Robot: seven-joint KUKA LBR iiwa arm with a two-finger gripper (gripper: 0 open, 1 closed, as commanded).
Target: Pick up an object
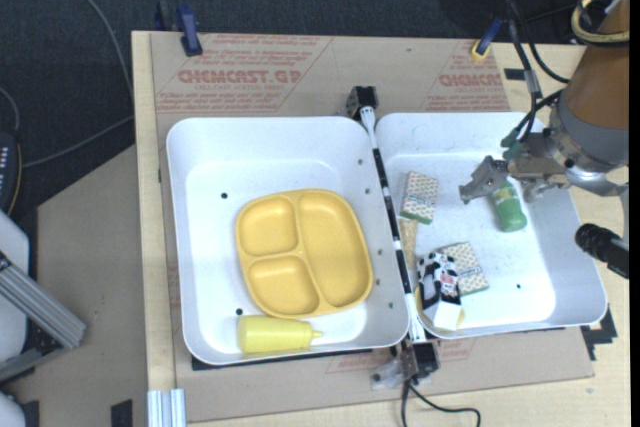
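Observation:
My gripper (505, 189) hangs over the back half of the right bin (560, 305), reaching in from the right. It looks open, with one grey finger (478, 181) pointing left. A small green bottle (510, 211) lies on the bin floor just under and between the fingers; nothing shows it lifted or clamped. Left of it lies a checkered packet (420, 196). Nearer the front lie a second checkered packet (466, 267) and a black-and-white toy (437, 279).
The left bin (200, 165) holds a yellow divided plate (304, 250) and a yellow bottle (275, 335) lying at its front wall. A black divider rail (383, 195) runs between the bins. A blue clamp (187, 29) grips the board's back left edge.

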